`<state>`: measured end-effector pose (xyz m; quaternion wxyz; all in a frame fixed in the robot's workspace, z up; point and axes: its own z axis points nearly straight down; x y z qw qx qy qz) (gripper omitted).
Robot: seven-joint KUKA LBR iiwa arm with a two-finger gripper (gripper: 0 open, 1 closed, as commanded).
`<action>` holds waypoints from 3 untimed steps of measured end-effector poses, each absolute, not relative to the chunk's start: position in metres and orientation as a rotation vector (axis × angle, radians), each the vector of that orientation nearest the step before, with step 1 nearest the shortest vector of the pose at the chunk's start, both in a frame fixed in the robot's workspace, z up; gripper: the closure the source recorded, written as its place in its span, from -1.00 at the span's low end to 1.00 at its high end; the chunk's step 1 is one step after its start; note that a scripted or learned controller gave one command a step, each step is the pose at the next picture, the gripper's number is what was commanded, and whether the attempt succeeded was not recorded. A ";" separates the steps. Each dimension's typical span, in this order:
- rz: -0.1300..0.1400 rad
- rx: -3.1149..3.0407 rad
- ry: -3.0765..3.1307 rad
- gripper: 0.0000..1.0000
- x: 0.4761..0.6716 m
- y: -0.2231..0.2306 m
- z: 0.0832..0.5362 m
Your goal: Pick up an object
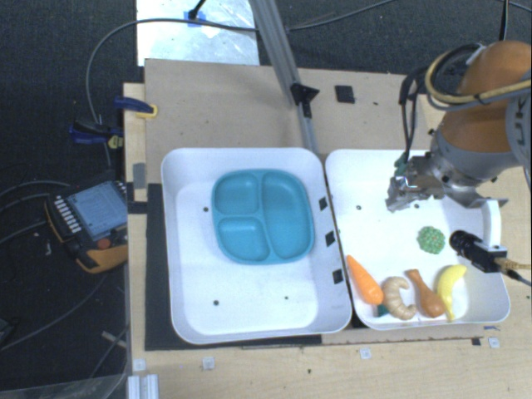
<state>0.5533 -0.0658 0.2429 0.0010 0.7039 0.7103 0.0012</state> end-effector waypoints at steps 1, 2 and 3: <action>0.006 2.209 2.231 1.00 0.581 -0.014 0.246; 0.004 2.210 2.231 1.00 0.596 0.037 0.229; 0.008 2.208 2.233 1.00 0.620 0.093 0.234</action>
